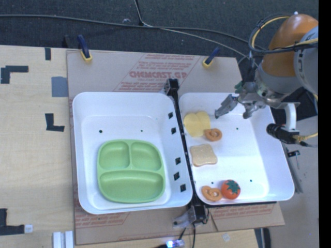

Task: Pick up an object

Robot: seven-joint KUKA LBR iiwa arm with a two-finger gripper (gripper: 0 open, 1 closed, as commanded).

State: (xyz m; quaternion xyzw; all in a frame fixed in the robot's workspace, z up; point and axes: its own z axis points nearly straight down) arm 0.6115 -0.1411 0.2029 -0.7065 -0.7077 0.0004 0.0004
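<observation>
Hovering over the right bin [258, 154] with fingers spread and nothing between them, the gripper [236, 110] seems mid-approach; next it must descend onto the yellow piece [197, 123].

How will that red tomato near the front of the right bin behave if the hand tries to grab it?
The tomato looks round and glossy, so it may roll or squirt out of a pinch. It looks like a light plastic toy, likely stiff. It touches an orange ring piece, which a nudge would probably shift too.
</observation>
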